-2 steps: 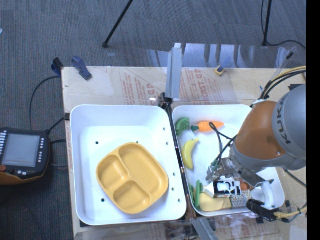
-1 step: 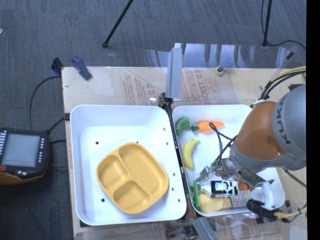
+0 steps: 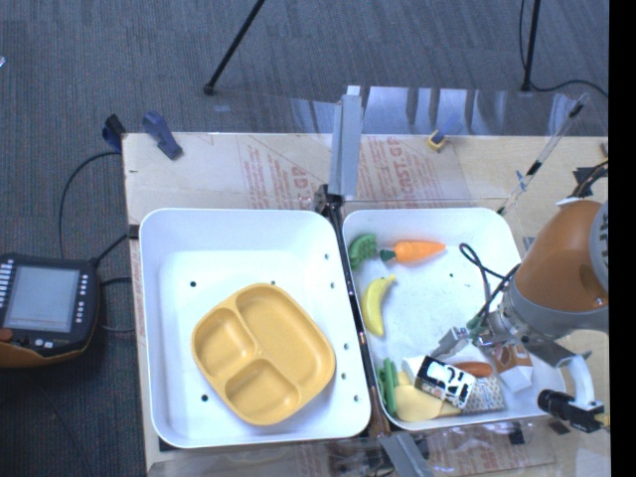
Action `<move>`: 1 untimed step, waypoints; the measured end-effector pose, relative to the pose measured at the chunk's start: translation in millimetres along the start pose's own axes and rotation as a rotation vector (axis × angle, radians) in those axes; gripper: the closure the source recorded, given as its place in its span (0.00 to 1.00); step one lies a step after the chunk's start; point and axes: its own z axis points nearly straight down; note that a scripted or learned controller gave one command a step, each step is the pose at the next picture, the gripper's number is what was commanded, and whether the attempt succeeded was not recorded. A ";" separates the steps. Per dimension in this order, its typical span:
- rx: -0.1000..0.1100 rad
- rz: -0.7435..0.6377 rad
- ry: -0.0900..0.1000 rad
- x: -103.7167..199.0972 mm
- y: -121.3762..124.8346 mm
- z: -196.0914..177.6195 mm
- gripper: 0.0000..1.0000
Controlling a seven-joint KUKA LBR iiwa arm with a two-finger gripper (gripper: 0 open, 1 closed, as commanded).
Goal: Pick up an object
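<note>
The right bin (image 3: 497,227) holds an orange carrot (image 3: 417,250) with a green top near its far edge. A yellow banana (image 3: 375,304) lies at its left side and a green piece (image 3: 362,248) sits in the far left corner. At the near edge is a cluster: a black-and-white box (image 3: 444,381), a yellow wedge (image 3: 417,403), a green pod (image 3: 389,378) and a red piece (image 3: 471,370). My gripper (image 3: 473,342) hangs low over the near right part of this bin, just above and right of the black-and-white box. Nothing is seen held in it.
The left bin (image 3: 179,256) carries a yellow divided plate (image 3: 262,352). The grey arm with its orange band (image 3: 561,266) covers the right bin's right wall. A black cable (image 3: 482,271) loops over that bin. A teach pendant (image 3: 45,311) lies on the floor at left.
</note>
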 end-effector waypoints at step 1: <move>-0.003 0.226 -0.006 -7.8 105.9 -21.5 0.00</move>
